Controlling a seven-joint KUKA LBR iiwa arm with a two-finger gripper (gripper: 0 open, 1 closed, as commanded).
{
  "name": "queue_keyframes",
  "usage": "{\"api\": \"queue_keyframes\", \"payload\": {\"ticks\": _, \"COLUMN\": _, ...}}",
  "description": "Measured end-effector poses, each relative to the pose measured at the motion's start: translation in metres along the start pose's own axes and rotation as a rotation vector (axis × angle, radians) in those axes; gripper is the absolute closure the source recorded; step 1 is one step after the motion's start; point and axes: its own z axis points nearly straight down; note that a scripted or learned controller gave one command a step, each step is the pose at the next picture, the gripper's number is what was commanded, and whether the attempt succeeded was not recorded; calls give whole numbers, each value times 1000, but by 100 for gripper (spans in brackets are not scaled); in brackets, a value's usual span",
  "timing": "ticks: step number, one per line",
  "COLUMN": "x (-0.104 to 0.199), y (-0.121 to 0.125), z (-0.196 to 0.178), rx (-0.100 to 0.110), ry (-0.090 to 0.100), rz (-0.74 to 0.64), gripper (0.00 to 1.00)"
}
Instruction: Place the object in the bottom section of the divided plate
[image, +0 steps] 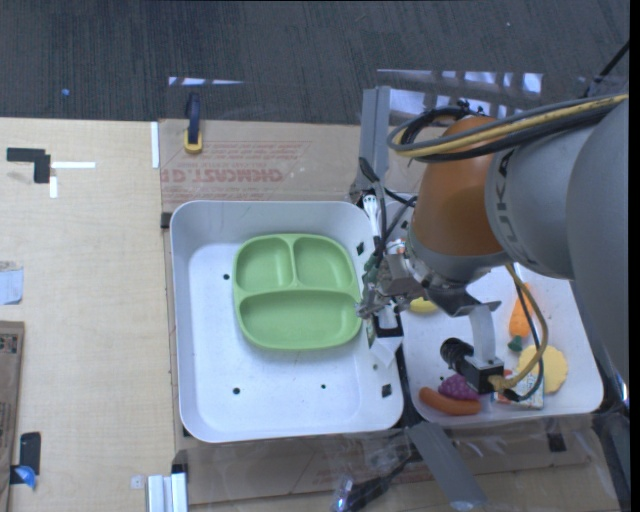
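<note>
The plate (296, 292), green and split into three sections, lies in the left bin (200, 390) toward its upper right part, with two small sections at the top and one long section at the bottom. All three sections look bare. In the camera view the arm (520, 170) comes in from the right, its orange band above the wrist sitting over the seam between the two bins. The tool (375, 300) hangs at the plate's right rim, just above the wall that divides the bins; whether it is open or closed I cannot tell, as it is small and tangled with cables. The right bin (585, 390) holds several toy foods: a purple bunch of grapes (458, 386) touching a red sausage (450, 402) near the lower edge, a yellow piece (549, 368), an orange piece (519, 318), and a small yellow item (423, 306) close to the tool. Both bins rest on the counter (80, 300).
</note>
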Motion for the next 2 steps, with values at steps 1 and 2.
{"api": "queue_keyframes", "payload": {"ticks": 1, "x": 0, "y": 0, "z": 0, "rx": 0, "ry": 0, "rz": 0, "gripper": 0}}
{"api": "queue_keyframes", "payload": {"ticks": 2, "x": -1, "y": 0, "z": -8, "rx": 2, "ry": -1, "rz": 1, "gripper": 100}}
